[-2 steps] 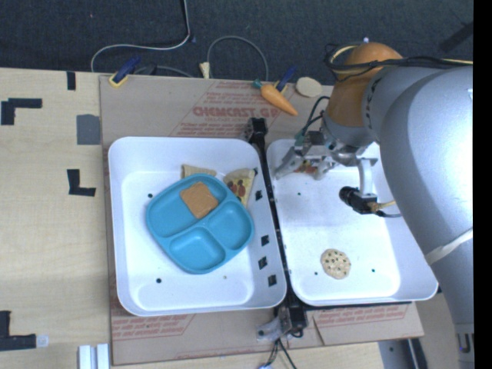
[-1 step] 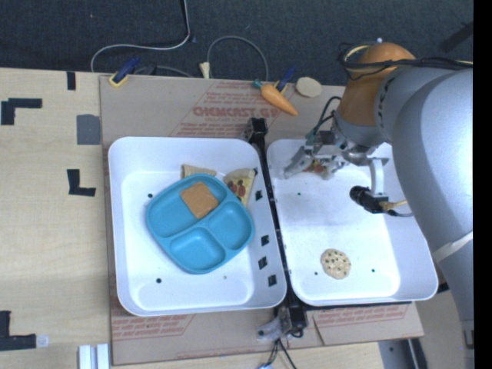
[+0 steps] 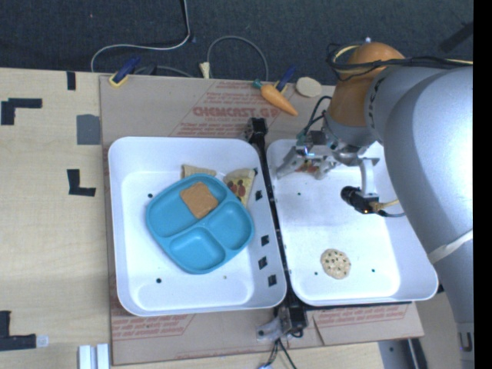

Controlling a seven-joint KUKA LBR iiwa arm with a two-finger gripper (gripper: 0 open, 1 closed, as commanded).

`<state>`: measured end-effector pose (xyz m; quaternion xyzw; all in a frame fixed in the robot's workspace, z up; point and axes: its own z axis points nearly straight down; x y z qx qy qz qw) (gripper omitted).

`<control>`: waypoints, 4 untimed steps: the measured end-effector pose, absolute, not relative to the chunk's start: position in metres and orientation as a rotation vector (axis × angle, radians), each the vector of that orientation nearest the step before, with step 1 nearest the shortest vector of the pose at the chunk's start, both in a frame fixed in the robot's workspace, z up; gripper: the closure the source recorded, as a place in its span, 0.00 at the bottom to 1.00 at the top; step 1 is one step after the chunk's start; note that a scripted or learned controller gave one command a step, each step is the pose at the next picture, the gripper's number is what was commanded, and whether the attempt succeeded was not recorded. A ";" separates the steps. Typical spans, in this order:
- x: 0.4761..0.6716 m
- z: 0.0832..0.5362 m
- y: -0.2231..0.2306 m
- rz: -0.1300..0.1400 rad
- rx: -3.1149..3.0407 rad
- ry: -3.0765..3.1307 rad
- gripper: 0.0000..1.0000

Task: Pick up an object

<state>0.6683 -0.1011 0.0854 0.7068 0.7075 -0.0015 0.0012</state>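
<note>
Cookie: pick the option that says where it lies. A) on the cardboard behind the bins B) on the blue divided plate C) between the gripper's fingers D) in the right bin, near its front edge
D: the cookie lies on the floor of the right bin, toward its front edge, apart from the gripper at the bin's far end.

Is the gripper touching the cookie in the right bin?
Apart. The camera view shows the gripper at the bin's far end, the cookie near its front, white floor between.

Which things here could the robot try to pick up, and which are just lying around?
For the job: end effector; cookie; blue plate; toast piece; pizza slice.

Just lying about: toy carrot and cables outside the bins.
</note>
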 end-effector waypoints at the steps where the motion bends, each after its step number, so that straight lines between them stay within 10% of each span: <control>1: 0.668 0.086 -0.128 -0.001 2.223 2.224 0.00; 4: 0.668 0.085 -0.099 -0.003 2.220 2.222 0.00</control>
